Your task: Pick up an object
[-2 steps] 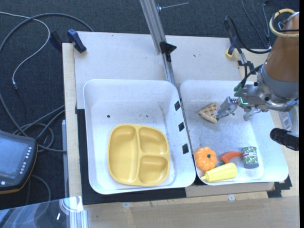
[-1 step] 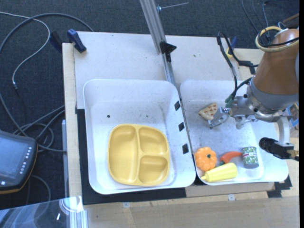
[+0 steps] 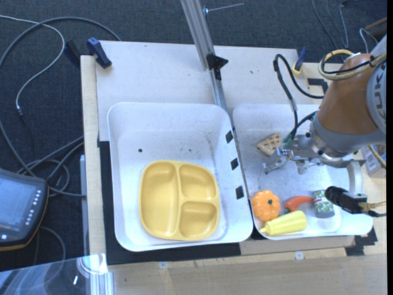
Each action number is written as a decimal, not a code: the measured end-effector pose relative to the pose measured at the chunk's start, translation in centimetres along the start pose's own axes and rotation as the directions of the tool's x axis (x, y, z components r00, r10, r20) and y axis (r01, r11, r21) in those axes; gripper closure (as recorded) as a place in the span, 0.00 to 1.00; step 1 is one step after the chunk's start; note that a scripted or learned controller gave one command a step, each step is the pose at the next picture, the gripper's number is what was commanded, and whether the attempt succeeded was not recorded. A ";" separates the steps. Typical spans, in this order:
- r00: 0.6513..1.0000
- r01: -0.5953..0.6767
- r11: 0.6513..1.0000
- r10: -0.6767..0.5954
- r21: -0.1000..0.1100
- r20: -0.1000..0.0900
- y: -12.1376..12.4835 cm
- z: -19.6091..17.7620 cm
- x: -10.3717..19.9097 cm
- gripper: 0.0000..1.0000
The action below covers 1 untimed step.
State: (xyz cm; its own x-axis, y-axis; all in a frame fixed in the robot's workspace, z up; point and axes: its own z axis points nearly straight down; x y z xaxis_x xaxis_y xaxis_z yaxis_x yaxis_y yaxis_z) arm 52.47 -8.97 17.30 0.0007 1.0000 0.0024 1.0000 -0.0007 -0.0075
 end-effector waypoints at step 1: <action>1.000 0.000 1.000 0.000 0.002 0.000 -0.3 6.3 0.2 0.00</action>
State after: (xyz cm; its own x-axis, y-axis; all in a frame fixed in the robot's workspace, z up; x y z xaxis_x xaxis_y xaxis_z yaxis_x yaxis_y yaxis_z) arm 52.09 -8.78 10.95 0.0005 1.0000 0.0028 1.0000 -0.0005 -0.0095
